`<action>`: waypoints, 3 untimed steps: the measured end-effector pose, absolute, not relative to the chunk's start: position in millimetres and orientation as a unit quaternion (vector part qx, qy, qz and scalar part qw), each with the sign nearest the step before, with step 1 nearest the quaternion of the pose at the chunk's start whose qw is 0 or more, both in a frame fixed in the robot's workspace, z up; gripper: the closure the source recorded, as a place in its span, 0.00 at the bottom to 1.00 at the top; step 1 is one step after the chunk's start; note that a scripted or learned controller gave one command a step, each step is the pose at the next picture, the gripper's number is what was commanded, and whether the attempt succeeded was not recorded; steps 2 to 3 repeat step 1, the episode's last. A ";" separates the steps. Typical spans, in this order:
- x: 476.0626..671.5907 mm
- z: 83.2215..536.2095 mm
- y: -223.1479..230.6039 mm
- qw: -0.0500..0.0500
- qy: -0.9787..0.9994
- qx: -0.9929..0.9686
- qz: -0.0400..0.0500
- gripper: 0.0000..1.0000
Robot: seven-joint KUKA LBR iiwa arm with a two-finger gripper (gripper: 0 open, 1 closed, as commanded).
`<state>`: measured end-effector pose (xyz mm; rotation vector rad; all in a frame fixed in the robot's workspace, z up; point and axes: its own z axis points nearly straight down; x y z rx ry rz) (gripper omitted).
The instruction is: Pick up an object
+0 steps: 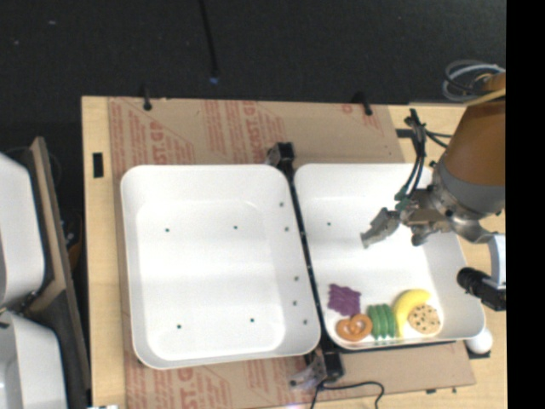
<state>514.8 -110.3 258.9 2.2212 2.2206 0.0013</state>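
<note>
My gripper (397,233) hangs over the middle of the right bin (358,190), with its fingers spread open and nothing between them. Several small objects lie in a cluster at that bin's front edge, below the gripper and apart from it: a purple piece (344,297), an orange pretzel-shaped piece (352,327), a green ribbed piece (382,320), a yellow piece (411,300) and a tan cookie with dark dots (423,318).
The left bin (213,262) sits beside the right one, the two rims meeting along a dark divider (296,228). Both rest on a cardboard sheet (196,130). A black clamp (281,154) stands at the back between the bins. Cables run near the arm at right.
</note>
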 end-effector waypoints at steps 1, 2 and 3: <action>498.9 324.6 -39.1 0.002 0.719 0.695 0.003 0.00; 498.9 324.6 -39.1 0.002 0.719 0.695 0.003 0.00; 498.9 324.6 -39.1 0.002 0.719 0.695 0.003 0.00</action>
